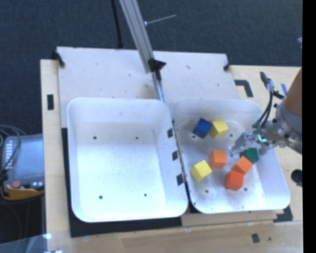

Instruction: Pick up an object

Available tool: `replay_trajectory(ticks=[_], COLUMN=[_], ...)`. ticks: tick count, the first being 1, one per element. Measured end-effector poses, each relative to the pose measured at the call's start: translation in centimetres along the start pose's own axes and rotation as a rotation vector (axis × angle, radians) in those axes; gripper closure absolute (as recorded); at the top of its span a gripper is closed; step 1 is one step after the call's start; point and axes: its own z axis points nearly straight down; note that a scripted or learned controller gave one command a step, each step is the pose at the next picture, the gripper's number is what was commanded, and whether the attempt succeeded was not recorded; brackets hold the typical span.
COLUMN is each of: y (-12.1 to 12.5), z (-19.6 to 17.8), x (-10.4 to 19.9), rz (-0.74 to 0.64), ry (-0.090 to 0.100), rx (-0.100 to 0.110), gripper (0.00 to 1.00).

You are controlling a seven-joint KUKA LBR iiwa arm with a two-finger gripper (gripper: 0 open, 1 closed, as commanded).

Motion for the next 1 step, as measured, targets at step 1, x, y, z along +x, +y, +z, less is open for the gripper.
replay_trajectory(ticks=[1], y=[0.06], z=[-0.16], x=[-0.04], rz=[0.003], ry=[-0.001], rx=[-0.004], gripper=[0.00])
